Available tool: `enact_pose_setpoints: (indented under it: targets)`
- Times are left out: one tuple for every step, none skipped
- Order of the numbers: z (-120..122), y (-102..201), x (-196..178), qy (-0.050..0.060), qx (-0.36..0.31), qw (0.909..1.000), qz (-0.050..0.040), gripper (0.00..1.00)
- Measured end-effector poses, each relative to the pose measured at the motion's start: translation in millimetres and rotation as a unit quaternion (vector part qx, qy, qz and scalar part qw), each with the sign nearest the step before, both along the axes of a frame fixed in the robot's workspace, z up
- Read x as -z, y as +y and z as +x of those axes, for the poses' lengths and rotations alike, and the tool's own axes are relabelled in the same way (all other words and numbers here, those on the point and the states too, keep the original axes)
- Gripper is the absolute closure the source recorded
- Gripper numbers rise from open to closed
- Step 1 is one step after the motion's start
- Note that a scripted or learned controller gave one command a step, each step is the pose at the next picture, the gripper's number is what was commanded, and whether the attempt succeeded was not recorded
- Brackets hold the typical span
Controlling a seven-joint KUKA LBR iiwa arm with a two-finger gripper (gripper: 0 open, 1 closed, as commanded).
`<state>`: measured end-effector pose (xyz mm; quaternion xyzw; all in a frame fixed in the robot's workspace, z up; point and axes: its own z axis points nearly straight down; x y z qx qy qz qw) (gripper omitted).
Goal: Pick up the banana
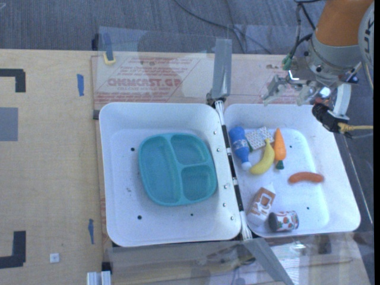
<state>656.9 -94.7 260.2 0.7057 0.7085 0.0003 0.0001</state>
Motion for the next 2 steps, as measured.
enact_pose_setpoints:
  targets:
    - [-32,-68,93,0.0,0.017,0.9999,-0.0005,0.0]
    - [-33,-59,163,-0.01,0.039,0.9992,-0.0015,0.0]
